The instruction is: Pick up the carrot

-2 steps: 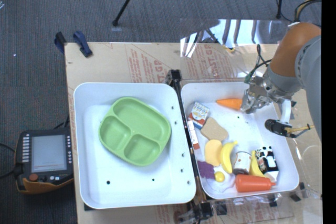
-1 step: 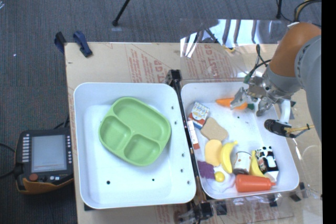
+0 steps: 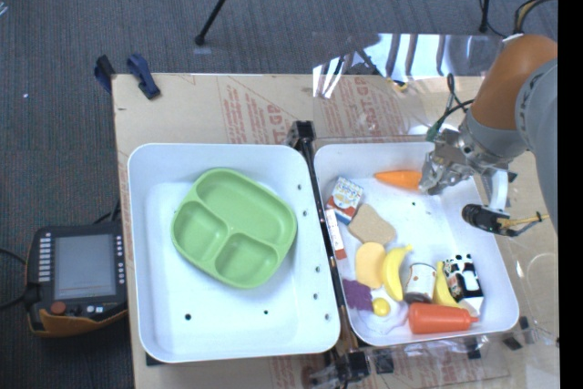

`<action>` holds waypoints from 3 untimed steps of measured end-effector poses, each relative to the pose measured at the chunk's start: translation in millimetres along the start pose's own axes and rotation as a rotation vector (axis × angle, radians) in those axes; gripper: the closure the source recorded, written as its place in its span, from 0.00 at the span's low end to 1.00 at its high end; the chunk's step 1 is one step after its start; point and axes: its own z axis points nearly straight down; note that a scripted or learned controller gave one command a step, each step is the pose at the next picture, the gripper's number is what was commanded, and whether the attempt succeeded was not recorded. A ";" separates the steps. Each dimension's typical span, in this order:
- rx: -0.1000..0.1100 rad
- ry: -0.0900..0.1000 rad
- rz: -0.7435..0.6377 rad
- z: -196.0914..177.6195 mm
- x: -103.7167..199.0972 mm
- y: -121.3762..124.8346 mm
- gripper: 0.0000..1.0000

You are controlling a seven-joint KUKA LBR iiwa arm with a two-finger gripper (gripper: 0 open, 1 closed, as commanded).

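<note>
Carrot (image 3: 398, 179) lies in our right bin (image 3: 506, 273), its thick end just beside our gripper (image 3: 435, 179). We cannot tell how the claw stands (too blurred).

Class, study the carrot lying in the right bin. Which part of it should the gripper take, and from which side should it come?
Probably the thick middle of the carrot, from above. It lies flat near the bin's far wall, long axis left to right across the view, pointed end left, so closing across its width looks safest. The gripper is already beside its blunt right end, and the nearest item, a small carton, sits apart.
</note>
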 end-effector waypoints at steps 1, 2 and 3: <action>0.001 0.000 -0.001 0.4 0.1 -0.2 0.00; 0.005 -0.002 0.150 21.5 4.0 -5.3 0.00; 0.005 -0.004 0.145 11.8 4.2 -5.1 1.00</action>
